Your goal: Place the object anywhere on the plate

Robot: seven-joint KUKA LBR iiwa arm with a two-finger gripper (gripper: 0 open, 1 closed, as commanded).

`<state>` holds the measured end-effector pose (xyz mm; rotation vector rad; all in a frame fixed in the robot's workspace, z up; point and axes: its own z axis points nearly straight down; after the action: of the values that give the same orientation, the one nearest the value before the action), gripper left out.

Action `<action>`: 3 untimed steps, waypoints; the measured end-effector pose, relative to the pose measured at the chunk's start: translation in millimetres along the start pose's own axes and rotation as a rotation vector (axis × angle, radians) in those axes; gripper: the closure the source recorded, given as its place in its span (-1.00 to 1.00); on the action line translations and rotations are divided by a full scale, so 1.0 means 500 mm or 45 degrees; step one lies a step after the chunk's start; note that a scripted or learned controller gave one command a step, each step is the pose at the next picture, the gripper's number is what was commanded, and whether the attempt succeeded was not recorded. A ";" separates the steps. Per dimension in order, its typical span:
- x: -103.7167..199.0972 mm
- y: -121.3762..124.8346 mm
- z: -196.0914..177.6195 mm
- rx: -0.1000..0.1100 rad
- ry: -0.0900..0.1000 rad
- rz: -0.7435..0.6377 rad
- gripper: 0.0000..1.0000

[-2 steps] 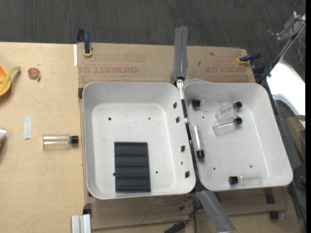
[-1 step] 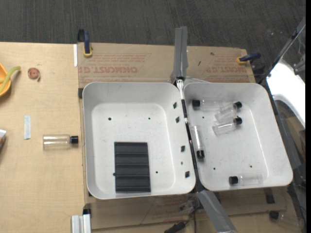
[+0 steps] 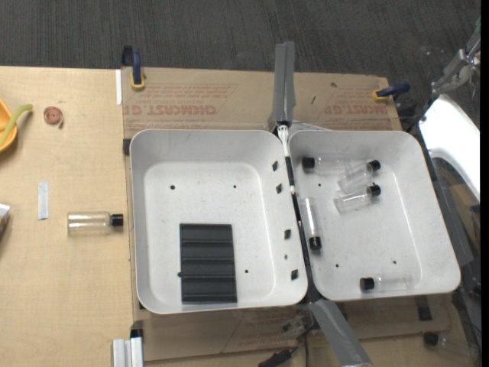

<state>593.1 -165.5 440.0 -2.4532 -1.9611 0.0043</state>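
Observation:
A black ridged plate (image 3: pixel 207 263) lies flat in the left bin (image 3: pixel 153 167), near its front wall. The right bin (image 3: pixel 416 228) holds several clear vials with black caps. Two of them (image 3: pixel 357 172) (image 3: pixel 353 199) lie close together near the middle. Another (image 3: pixel 319 162) rests at the back left. A long one (image 3: pixel 312 222) lies along the left wall, and one (image 3: pixel 384 284) sits by the front wall. All the vials lie on their sides.
A white part of the arm (image 3: pixel 452 132) reaches in at the right edge, beside the right bin. On the bench left of the bins lie a loose vial (image 3: pixel 92 221), a small white strip (image 3: pixel 43 201), a red disc (image 3: pixel 52 115) and a yellow-orange item (image 3: pixel 8 125).

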 end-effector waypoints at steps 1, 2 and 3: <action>0.284 -0.001 0.001 0.002 -0.001 0.289 -1.00; 0.122 0.022 0.000 0.001 -0.002 0.567 -1.00; -0.105 -0.001 0.000 0.003 -0.001 0.528 -1.00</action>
<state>580.9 -216.7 439.9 -2.8042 -1.4136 0.0075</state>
